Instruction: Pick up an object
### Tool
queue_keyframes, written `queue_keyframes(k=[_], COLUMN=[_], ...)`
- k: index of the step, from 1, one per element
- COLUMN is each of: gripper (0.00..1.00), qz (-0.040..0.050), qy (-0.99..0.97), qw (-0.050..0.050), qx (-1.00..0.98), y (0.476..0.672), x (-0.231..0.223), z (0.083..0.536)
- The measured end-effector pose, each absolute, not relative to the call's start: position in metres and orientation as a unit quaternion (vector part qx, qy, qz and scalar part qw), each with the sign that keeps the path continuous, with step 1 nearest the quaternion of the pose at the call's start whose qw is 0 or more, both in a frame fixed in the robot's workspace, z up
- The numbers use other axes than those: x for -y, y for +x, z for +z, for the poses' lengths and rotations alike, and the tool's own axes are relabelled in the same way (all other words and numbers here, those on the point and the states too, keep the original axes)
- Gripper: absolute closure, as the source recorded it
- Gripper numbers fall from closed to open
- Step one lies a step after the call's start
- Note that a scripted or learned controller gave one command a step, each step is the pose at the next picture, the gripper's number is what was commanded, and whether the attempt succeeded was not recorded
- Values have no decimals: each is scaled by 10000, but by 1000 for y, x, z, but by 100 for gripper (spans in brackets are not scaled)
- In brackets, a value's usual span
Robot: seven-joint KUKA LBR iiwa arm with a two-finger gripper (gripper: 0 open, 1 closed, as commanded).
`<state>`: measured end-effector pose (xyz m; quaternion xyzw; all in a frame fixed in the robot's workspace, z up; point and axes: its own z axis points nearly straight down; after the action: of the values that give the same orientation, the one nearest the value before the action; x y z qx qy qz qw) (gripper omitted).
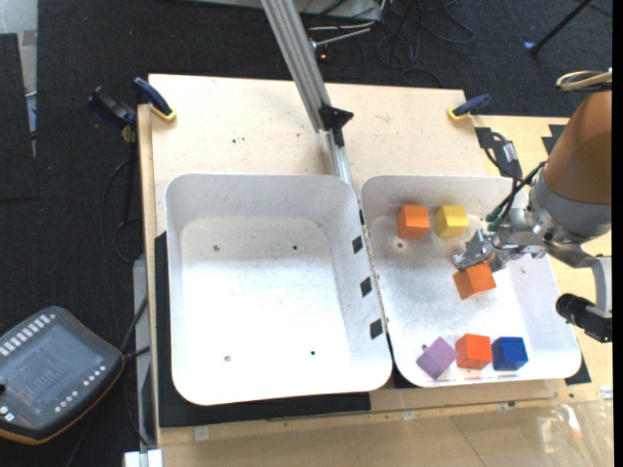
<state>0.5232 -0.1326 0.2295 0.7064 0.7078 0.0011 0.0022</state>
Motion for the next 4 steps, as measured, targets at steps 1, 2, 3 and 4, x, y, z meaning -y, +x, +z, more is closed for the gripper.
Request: queue_keyframes(k=[1,2,3,4], gripper=[100,100,100,100], qz=[12,3,-3,-5], qy=[7061,7042,7043,7045], qw=[26,-11,-17,-13], qx=[-7081,-7100,-7099,-7097], y=[525,529,532,534], x=[133,71,20,-24], z=[268,254,237,232])
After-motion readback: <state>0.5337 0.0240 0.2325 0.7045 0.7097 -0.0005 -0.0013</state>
